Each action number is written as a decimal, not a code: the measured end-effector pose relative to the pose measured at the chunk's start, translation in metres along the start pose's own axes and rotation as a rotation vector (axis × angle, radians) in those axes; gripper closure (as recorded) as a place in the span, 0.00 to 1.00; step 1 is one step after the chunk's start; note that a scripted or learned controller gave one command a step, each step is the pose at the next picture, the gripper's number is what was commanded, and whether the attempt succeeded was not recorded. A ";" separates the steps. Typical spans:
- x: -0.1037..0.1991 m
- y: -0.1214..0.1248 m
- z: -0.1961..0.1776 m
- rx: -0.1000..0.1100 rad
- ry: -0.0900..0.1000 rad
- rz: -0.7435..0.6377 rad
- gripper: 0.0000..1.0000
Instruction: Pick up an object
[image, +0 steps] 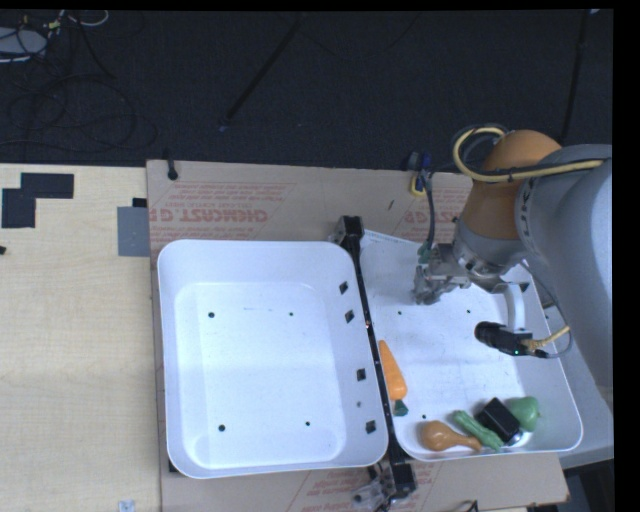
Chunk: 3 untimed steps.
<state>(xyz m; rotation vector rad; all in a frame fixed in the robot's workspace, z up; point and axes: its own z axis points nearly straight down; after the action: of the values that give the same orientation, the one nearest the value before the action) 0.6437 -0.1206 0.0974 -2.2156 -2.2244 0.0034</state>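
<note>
Right bin (560, 400) floor left open at its centre, a carrot (392, 371) laid along the 9 o'clock wall, toys (480, 428) clustered at 6 o'clock, the gripper (432, 288) hung toward 12 o'clock

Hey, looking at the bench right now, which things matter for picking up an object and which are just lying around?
For the job:
gripper
right bin
orange carrot
tan gourd-shaped toy
green toy
black block

Just lying about:
left bin
cardboard sheet
black squares on the wooden table

Robotics lab, white bins (175, 300) on cardboard-topped bench (250, 200), loose cables (60, 40)
</note>
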 end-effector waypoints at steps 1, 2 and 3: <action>0.000 0.000 -0.010 0.001 0.000 -0.002 1.00; 0.050 0.003 -0.158 -0.017 0.001 -0.002 1.00; 0.026 0.000 -0.160 -0.003 -0.001 0.006 1.00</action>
<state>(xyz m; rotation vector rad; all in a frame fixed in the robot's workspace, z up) 0.6439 -0.0949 0.2576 -2.2237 -2.2200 0.0018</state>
